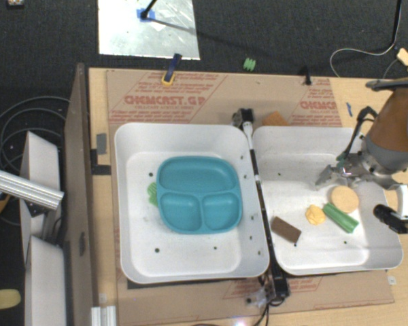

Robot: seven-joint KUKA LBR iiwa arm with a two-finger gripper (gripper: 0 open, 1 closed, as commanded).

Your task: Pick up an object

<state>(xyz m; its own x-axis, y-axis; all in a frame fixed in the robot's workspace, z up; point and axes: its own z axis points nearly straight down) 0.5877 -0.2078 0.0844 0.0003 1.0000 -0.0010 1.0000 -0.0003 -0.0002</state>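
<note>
Hand (334, 173) is seen spread, nothing pinched, at 11 o'clock of tan round disc (344, 199) in right bin (285, 148). Disc is judged light, stiff; grip advised across its edges.

Grey arm (394, 138) with orange band enters from right; claw (341, 171) over right white bin (292, 148), just above round tan disc (344, 199). Green cylinder (341, 217) touches disc; yellow lump (315, 214) beside it; brown block (285, 229) nearby. Teal divided plastic tray (198, 194) in left white bin (132, 182).
</note>
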